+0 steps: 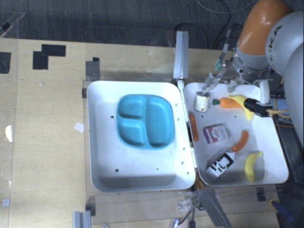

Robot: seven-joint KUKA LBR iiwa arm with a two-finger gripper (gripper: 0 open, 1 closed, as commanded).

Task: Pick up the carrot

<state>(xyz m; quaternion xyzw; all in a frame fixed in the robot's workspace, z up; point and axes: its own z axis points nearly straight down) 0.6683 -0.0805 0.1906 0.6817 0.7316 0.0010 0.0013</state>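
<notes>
- Orange and small, the carrot (231,103) is being seen lying near the far edge of the right bin (280,172), its green tip pointing left toward a small white cup (202,101).
- The gripper (219,82) is being held above the far rim of that bin, just beyond the carrot and apart from it; whether it is spread or pressed together cannot be told.
- A yellow banana (244,105) is being seen just beside the carrot's right end.
- A maroon packet (216,133), a red sausage (240,141), a black-and-white box (222,163) and a second banana (250,166) are being seen nearer in the same bin.
- A blue divided tray (145,120) is being borne by the left bin (102,175).
</notes>
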